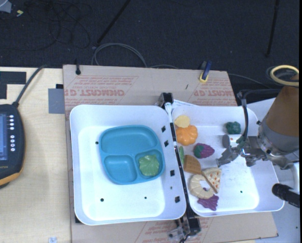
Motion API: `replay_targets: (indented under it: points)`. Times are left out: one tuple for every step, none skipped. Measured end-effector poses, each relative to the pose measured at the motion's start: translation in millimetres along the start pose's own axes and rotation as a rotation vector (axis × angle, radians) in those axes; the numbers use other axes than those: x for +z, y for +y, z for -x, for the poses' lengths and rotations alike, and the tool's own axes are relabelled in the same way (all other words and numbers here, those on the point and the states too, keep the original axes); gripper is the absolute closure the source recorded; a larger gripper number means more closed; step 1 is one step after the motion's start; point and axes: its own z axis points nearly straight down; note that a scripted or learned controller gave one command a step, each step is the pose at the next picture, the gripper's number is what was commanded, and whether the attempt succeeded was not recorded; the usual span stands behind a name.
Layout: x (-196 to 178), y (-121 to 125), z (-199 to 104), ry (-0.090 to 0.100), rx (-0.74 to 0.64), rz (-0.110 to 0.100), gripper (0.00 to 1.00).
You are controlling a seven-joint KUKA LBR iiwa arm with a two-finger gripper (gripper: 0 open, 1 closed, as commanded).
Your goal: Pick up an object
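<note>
Gripper over right bin, nothing picked yet.

Largest first: left bin carrying blue divided tray, green leafy piece in tray's near-right compartment. Right bin: arm reaching in from right edge, jaws apparently spread a little, empty, hovering mid-bin. Toy food bunched along bin's left wall: orange pumpkin with yellow piece beside it toward far-left corner, purple grapes closest to gripper, brown cone, pizza slice, doughnut, small purple piece at near edge. Green lump alone near far edge. Likely hollow plastic: light, stiff, smooth, prone to slipping. Best bet grapes or green lump; pinch across narrow middle. Flat pizza and doughnut harder to get under.
</note>
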Motion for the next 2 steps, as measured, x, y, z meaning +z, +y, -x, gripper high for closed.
replay_targets:
  points:
    - [123,-10,-41,0.003,0.003,0.015,0.00]
    - [123,96,-47,-0.003,-0.005,0.010,0.00]
